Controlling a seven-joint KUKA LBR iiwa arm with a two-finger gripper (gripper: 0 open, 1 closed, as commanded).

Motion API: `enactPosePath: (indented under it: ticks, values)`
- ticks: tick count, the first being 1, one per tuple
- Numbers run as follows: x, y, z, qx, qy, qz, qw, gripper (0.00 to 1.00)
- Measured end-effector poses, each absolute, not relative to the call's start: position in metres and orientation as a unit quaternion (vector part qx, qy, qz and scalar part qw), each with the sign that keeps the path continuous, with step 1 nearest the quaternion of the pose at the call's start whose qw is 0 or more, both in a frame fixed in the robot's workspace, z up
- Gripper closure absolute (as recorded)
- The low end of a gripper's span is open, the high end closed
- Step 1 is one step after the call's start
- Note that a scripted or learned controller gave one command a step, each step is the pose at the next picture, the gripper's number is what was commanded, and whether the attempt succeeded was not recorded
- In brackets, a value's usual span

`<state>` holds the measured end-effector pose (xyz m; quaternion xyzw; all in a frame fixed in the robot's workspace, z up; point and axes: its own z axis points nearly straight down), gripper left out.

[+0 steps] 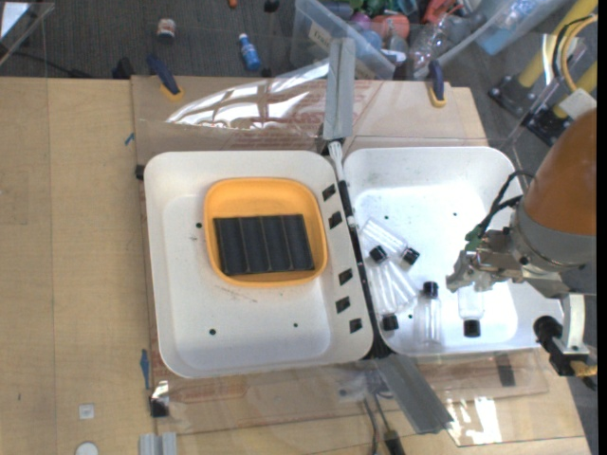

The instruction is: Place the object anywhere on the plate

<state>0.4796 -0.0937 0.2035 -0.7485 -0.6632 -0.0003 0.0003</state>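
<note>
Clear plastic vials (394,278) with black caps in the near right bin (417,173) look light, slippery; grasp mid-body. Gripper (471,275) hovers there, opening unclear; orange plate (216,202) waits left

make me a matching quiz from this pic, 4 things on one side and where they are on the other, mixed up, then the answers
Things:
1. orange plate
2. black ridged block
3. clear plastic vials with black caps
4. pincer

Places:
A. lying on the orange plate
B. over the right bin, near its right side
C. in the left bin
D. scattered along the left side of the right bin

Pairs: 1-C, 2-A, 3-D, 4-B
</note>
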Motion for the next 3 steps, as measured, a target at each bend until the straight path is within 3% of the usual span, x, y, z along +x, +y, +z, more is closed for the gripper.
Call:
enactPosePath:
  ticks: [1,2,3]
  values:
    - [0.549,-0.117,0.188,-0.691,-0.723,-0.0002,-0.002,1.00]
    - [0.549,-0.116,0.189,-0.691,-0.723,-0.0003,-0.002,0.00]
    - [0.589,-0.167,0.194,-0.696,-0.718,-0.0005,-0.001,0.00]
